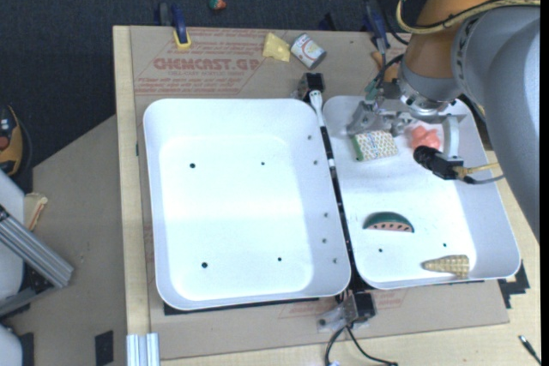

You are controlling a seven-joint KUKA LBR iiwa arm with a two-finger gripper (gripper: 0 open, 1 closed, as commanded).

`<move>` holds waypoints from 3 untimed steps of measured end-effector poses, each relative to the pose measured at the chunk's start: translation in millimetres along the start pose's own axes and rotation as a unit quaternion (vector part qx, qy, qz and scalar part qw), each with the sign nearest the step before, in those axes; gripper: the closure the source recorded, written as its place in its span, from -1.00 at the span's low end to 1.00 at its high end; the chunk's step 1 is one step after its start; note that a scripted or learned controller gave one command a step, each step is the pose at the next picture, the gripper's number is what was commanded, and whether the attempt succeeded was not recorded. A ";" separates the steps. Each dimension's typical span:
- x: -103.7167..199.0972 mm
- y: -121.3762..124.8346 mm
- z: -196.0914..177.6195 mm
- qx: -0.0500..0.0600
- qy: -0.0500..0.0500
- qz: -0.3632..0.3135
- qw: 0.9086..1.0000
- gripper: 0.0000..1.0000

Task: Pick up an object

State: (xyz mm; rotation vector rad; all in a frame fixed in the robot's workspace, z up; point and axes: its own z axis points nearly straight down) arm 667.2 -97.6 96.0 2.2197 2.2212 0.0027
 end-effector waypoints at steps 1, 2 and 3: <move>77.0 1.7 -95.8 -0.004 0.001 -0.004 1.000 1.00; 115.2 -40.5 -88.8 0.004 0.001 -0.001 1.000 1.00; 154.9 -71.5 -114.8 0.003 0.001 -0.001 1.000 1.00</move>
